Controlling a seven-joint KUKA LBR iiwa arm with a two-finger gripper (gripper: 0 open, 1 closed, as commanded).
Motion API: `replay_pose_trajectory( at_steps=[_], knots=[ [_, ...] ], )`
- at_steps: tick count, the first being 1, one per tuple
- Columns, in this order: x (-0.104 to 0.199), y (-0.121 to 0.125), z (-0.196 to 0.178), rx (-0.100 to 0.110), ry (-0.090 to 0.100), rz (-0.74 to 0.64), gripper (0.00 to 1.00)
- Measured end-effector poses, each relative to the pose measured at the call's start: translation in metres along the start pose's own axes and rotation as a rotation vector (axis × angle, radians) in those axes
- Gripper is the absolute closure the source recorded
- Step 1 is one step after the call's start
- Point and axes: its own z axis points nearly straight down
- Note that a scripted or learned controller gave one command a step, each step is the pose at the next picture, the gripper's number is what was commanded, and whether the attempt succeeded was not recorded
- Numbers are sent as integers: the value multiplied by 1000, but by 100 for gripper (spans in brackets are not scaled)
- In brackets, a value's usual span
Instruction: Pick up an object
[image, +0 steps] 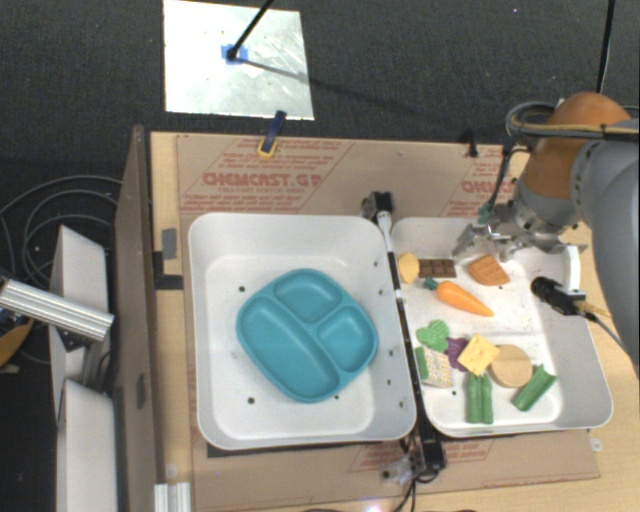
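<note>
Gripper (487, 243) of mine hangs low over the right bin's (590, 400) far end, spread wide and holding nothing, poised above the bread slice (489, 270) I judge the likeliest pick, carrot (464, 296) just beside, blue tray (306, 332) alone in the left bin (215, 400).

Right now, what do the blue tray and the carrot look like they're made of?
Blue tray: likely moulded plastic, judging by its even teal colour, soft sheen and rounded compartments. Carrot: probably a plastic toy, going by its smooth, uniform orange surface, though the material can't be confirmed.
</note>
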Motion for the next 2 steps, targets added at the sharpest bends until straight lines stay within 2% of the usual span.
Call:
replay_pose_trajectory(
  at_steps=[1,2],
  knots=[
    [35,-113,2,16,5,9,0],
    [0,-56,0,1,-2,6,0]
  ],
)
